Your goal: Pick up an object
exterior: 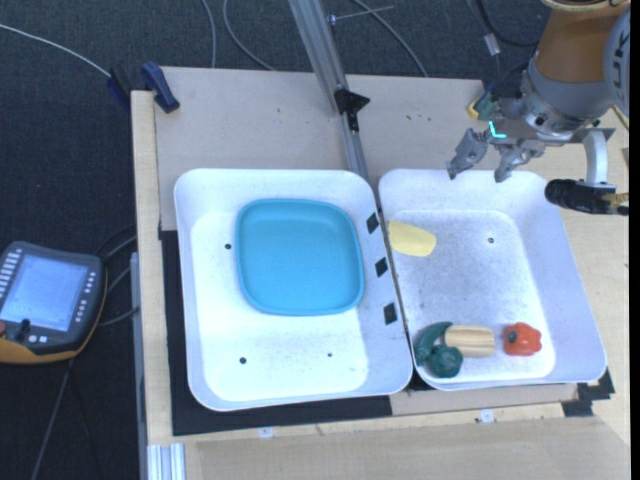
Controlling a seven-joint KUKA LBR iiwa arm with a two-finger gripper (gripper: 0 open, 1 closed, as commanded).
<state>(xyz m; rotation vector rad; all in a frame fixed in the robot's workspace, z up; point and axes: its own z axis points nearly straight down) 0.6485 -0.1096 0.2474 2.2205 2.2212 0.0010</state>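
Observation:
My gripper hangs open above the far rim of the right bin, with nothing between its fingers. In that bin a pale yellow piece lies against the left wall. Along the near edge sit a dark green vegetable, a tan cylinder and a red tomato-like piece, side by side. All of them lie well below and nearer than the gripper.
The left bin holds a square blue plate. A metal pole slants over the bench behind the bins. A handheld control pendant lies off the bench at the left.

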